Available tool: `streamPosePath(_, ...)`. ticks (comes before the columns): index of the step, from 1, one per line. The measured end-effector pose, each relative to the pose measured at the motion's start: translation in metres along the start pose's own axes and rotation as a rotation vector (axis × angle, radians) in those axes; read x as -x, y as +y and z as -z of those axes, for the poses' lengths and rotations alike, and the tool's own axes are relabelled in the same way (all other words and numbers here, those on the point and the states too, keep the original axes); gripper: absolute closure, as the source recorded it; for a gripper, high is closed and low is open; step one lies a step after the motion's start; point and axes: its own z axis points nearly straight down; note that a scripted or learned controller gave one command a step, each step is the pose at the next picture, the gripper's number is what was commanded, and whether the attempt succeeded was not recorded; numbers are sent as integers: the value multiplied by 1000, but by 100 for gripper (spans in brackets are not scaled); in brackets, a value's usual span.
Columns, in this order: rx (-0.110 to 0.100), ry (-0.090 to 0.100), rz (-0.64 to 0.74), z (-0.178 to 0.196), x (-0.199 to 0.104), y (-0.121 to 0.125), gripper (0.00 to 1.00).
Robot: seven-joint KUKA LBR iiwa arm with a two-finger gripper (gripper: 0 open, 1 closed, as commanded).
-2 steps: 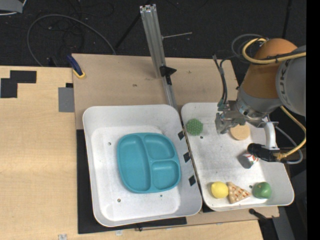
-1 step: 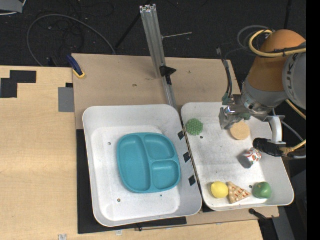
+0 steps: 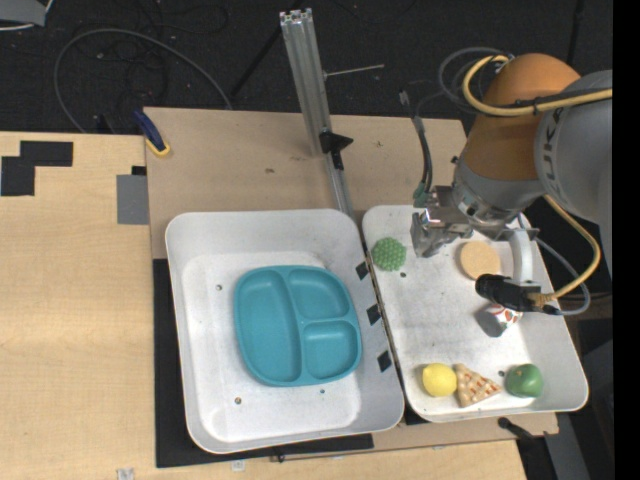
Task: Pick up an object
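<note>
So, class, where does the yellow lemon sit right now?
The lemon lies in the right bin, near its front edge, just left of the pizza slice, with the green pepper further right.

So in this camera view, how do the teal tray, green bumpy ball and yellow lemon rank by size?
1. Teal plastic divided tray, by far.
2. Green bumpy ball and round yellow lemon: they look alike, too close to rank.

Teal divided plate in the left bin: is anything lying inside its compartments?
Nothing is visible in the teal divided plate; all three compartments show bare. It sits in the left bin. What lies beneath the plate is covered and cannot be seen.
</note>
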Motion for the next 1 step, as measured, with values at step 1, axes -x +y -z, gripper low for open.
streamPosePath(1, -4, 1, 0, -7, -56, -10, 100)
